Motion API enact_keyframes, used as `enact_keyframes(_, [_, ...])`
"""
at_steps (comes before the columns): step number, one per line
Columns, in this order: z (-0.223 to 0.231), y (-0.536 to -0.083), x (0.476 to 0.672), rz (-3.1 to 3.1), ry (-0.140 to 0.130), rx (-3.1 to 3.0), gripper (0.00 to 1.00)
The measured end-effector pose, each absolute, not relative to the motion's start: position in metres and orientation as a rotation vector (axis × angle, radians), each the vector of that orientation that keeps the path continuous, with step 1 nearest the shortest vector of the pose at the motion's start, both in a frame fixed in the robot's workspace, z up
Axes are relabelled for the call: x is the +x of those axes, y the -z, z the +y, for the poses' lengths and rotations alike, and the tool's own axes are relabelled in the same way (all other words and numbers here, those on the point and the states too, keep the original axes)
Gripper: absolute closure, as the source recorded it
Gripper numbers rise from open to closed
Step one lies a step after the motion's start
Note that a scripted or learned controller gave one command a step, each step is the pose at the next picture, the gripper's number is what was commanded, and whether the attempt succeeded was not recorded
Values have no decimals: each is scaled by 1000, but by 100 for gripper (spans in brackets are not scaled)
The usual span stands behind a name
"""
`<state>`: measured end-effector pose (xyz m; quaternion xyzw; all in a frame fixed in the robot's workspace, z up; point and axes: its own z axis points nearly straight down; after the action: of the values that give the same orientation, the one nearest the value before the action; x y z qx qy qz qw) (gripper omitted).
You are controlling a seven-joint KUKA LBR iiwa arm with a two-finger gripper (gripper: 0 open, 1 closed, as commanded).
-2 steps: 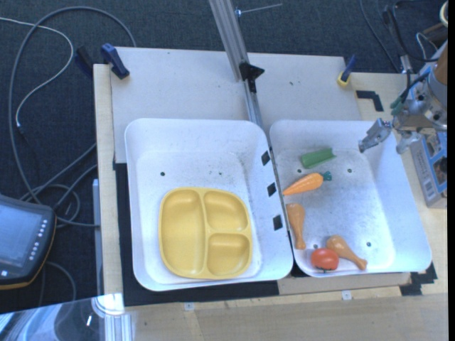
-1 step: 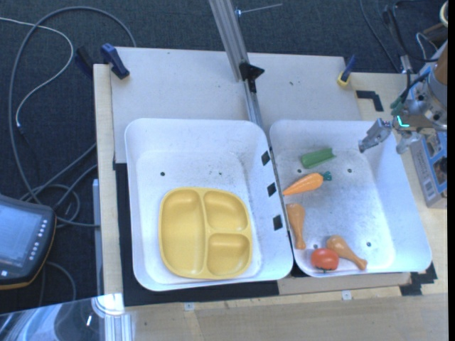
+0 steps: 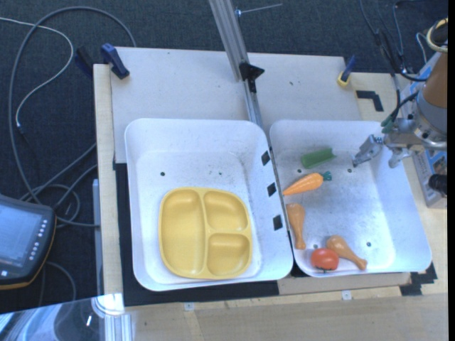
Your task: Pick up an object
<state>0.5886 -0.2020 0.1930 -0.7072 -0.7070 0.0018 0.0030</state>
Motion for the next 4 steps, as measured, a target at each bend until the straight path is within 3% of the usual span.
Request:
enact_keyframes(2, [-203,-97,587,-2217,-5,-2216,0])
enact_keyframes(3, [-203,-112,589,-2223,2,-2220,100])
enact_keyframes(4, [-197,-165,584,-2227,6,-2224,100])
